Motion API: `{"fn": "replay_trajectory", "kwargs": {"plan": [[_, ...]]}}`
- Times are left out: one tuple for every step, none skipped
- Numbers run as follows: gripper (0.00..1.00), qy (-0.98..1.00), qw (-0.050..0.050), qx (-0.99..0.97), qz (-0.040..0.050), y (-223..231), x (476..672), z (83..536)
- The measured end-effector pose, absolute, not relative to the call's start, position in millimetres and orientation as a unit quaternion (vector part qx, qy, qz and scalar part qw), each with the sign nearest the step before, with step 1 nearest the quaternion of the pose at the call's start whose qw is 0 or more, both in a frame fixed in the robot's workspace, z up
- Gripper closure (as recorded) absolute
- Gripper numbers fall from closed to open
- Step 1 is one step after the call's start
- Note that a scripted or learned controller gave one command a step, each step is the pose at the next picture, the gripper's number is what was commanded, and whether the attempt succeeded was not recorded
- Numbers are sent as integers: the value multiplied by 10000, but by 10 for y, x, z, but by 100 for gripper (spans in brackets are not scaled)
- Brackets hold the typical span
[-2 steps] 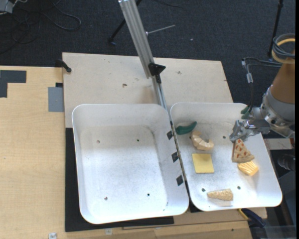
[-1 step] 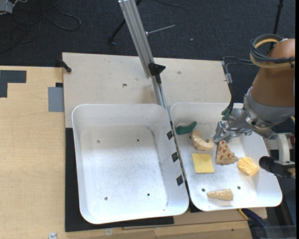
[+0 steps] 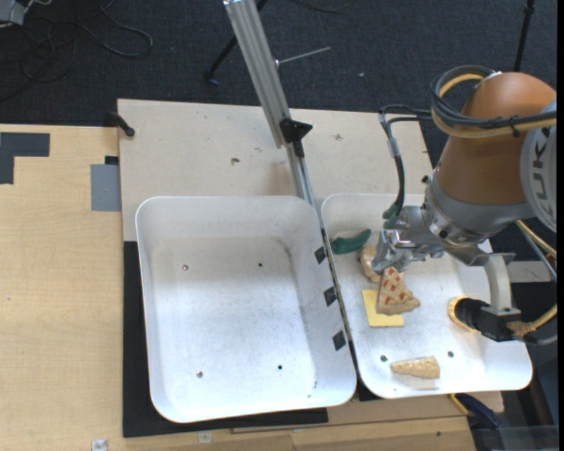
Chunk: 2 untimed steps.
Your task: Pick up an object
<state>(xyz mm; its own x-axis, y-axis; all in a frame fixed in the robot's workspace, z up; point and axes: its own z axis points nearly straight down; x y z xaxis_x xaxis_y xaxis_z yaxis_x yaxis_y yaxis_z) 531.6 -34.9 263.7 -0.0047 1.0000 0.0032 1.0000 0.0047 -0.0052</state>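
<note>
Hovering low in the right bin, gripper just above the waffle-patterned wedge lying on a yellow square, presumably lining up a grasp; fingers' spread impossible to tell.
</note>
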Motion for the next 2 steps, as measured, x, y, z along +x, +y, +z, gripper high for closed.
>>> {"fn": "replay_trajectory", "kwargs": {"plan": [[100, -7084, 28, -7058, 12, 96, 5298, 2590], [100, -7089, 29, -7053, 18, 655, 5199, 2412]]}}
